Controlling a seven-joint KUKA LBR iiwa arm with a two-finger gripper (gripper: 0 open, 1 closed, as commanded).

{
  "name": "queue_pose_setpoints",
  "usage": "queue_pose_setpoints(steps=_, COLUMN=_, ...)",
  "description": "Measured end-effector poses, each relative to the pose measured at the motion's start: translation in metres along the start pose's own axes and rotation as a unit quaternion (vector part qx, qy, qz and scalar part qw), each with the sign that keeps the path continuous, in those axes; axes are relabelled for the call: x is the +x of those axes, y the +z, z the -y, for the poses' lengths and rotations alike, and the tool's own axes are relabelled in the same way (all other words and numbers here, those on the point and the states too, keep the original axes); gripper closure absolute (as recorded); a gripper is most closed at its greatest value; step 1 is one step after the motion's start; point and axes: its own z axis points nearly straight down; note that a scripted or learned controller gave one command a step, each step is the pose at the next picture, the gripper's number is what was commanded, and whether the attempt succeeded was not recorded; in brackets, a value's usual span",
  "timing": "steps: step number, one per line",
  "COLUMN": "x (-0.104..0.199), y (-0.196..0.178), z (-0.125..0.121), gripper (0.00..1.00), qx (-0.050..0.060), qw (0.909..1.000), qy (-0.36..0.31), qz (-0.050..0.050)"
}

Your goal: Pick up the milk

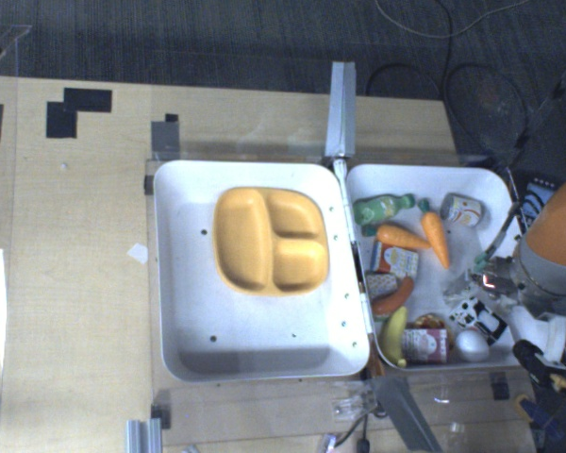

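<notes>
A small black-and-white patterned carton, which looks like the milk, lies near the front right of the right bin. The arm's orange band and grey wrist come in over the bin's right edge. My gripper hangs low over the bin, just above and slightly behind the carton. Nothing shows it gripping the carton.
The right bin also holds a green bottle, two carrots, a grey tin, a sausage, a banana, a red can and a white egg. A yellow divided tray sits in the left bin.
</notes>
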Motion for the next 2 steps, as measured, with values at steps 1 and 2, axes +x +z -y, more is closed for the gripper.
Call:
queue_pose_setpoints(steps=1, x=0.010, y=-0.059, z=-0.027, gripper=0.00, qx=0.004, qw=1.0000, qy=0.005, qz=0.001)
queue_pose_setpoints(steps=2, x=0.045, y=-0.075, z=-0.014, gripper=0.00, qx=0.005, qw=0.9995, qy=-0.030, qz=0.000)
